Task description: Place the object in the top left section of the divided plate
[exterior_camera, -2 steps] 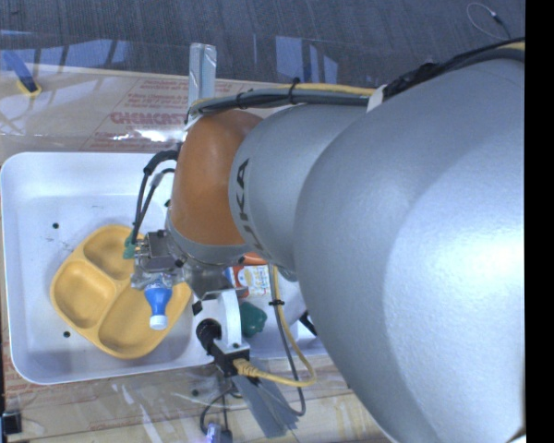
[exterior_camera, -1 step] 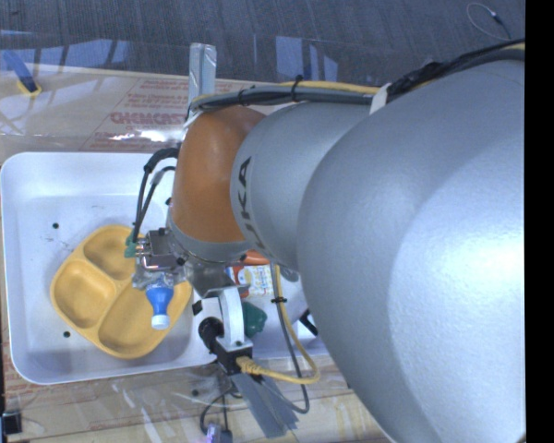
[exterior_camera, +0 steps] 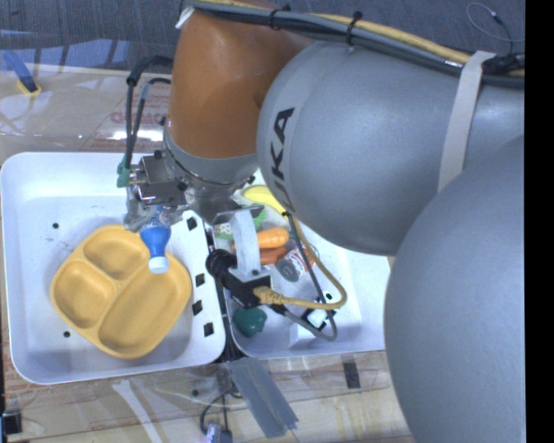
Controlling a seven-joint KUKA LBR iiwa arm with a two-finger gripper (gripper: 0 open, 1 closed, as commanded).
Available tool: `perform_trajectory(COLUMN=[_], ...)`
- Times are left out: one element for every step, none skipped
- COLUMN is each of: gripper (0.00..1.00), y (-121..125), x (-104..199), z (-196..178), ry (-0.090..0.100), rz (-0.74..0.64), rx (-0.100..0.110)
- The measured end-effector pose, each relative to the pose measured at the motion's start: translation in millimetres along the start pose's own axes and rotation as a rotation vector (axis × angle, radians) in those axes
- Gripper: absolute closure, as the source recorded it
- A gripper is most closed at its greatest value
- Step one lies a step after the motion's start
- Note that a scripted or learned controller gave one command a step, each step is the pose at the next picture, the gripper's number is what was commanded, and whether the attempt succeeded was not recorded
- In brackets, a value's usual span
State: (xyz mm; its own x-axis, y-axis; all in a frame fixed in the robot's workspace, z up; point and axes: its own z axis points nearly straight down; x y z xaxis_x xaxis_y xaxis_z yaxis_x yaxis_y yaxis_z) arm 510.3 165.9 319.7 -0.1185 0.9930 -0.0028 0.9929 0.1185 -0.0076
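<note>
Nearest me, I note the left bin (exterior_camera: 28, 358) holds a yellow divided plate (exterior_camera: 120, 293); a blue bottle (exterior_camera: 156, 247) stands at its upper right edge. The right bin (exterior_camera: 351, 340) holds a green item (exterior_camera: 250, 320), carrot (exterior_camera: 272, 239) and banana (exterior_camera: 258, 197). The gripper (exterior_camera: 157, 212) sits just above the bottle; I cannot tell its grip.

Blue-and-white object (exterior_camera: 156, 247) upright at the yellow divided plate's (exterior_camera: 120, 289) upper right edge, beneath the gripper (exterior_camera: 157, 212), left bin (exterior_camera: 28, 247).
</note>
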Motion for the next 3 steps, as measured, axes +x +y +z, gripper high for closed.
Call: perform_trajectory(gripper=[1.00, 1.00, 0.00], y=[-33, -34, -34], x=[16, -11, -11], z=[160, 87, 87], ry=[-0.001, 0.001, 0.001], rz=[0.020, 0.122, 0.121], rx=[0.005, 0.000, 0.000])
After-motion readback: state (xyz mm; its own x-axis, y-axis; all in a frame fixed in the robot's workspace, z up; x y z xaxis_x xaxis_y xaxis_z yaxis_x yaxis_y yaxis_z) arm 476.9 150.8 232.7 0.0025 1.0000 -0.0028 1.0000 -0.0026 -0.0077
